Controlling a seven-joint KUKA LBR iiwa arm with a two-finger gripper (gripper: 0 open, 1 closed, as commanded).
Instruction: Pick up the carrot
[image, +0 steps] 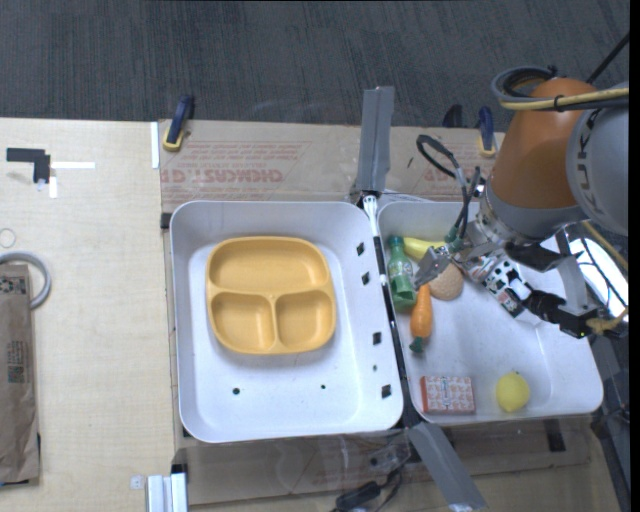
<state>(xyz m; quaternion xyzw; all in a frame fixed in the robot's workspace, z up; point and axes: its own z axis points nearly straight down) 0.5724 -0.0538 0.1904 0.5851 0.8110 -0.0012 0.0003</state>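
Gripper (440, 262) hovered just above the carrot (422, 313) in the right bin (560, 400); finger spread unreadable, nothing visibly held.

A pale wooden bench (80, 260) fills the left and centre of the frame. Two shallow white bins sit on it side by side: the left bin (190, 330) in the middle of the frame, the right bin (560, 370) touching it at lower right. Behind them, along the top centre, a brown cardboard sheet (260, 160) with red print lies flat, held by a blue clamp (179, 121) at its upper-left corner. At the far left edge lie a brown paper packet (15, 370) and a grey ring (38, 278). A black bracket (30, 162) sits at upper left.
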